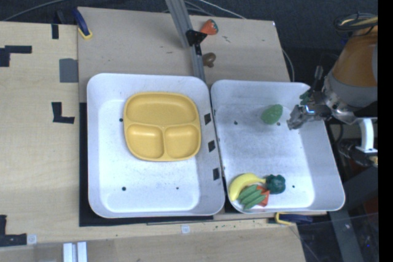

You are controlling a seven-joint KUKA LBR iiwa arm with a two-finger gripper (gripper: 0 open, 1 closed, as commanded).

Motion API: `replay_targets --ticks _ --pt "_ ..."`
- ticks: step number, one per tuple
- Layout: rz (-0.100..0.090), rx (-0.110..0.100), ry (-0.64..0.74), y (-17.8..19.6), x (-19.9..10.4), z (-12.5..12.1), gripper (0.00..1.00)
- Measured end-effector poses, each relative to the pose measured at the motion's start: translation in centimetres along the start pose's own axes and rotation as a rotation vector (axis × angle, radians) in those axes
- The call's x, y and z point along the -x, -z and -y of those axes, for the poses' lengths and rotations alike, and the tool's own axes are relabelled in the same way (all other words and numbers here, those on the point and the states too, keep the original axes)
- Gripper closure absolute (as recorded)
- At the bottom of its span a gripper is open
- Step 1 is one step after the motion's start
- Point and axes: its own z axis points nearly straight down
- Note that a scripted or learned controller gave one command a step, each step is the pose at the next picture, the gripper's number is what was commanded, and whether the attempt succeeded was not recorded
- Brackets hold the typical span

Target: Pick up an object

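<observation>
Gripper (299, 118) at the right bin's (319, 162) right side, low over the white floor, fingers pointing left; whether parted or closed, impossible to tell at this size. Nothing visibly between them.

From the left: pale wooden bench (37, 132) with dark tape marks. Next, left bin (104, 193), bearing a yellow divided plate (163, 126) toward its far side, one wide compartment beyond two smaller ones. Behind the bins, a grey metal rail (175, 3) slanting up and away, with a small orange-and-grey clamp (209, 26) just to its right.

In the right bin, a small green object (272, 113) near the far side, just left of the gripper and apart from it. At the near edge, a cluster touching together: yellow banana (242, 181), green bean-like piece (251, 194) with a bit of red beside it, dark green piece (277, 183) on the right.

Grey arm (356, 80) with orange band entering from the right.
</observation>
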Motion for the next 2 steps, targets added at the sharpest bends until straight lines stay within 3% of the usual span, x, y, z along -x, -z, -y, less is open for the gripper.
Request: replay_targets --ticks 1,2 --pt "0.000 0.000 0.001 4.4 0.0 -0.1 1.00" --pt "-0.004 -0.004 0.007 5.3 -5.9 -0.8 1.00"
